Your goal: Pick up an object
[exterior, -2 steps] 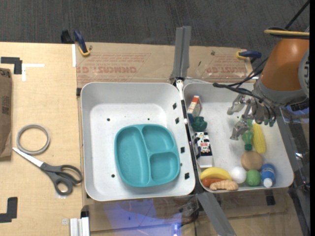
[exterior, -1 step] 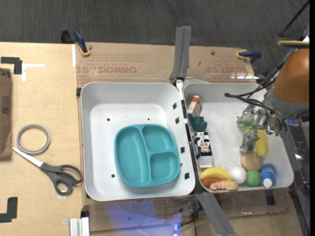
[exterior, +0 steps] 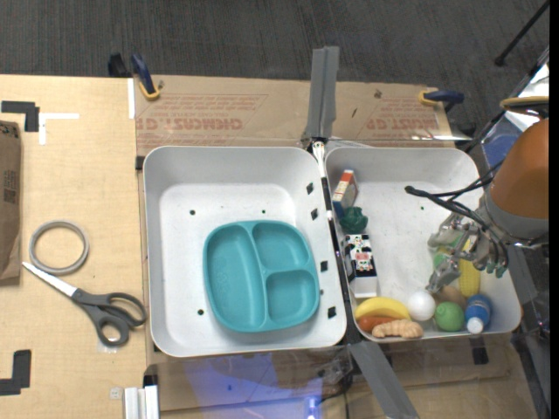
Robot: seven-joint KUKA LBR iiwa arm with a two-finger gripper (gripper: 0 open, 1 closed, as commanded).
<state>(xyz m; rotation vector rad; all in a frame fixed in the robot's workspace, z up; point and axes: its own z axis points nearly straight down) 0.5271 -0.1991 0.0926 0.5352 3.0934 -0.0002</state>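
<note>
My gripper (exterior: 453, 271) hangs low over the near right part of the right bin (exterior: 397, 160), with cables looped around the wrist. A yellow object (exterior: 470, 279) sits right beside it, partly covered by it. Just below lie a white ball (exterior: 422, 305), a green ball (exterior: 450, 316), a blue bottle (exterior: 478, 313) and a small brown item (exterior: 452, 294). A yellow banana (exterior: 383, 308) and an orange piece (exterior: 396, 327) rest at the bin's near edge.
Along the right bin's left wall lie an orange-and-white box (exterior: 345, 184), a green item (exterior: 352, 217) and a black-and-white box (exterior: 360, 257). The left bin (exterior: 175, 190) holds a teal divided plate (exterior: 260, 274). Scissors (exterior: 92, 305) and a tape roll (exterior: 58, 246) lie on the bench.
</note>
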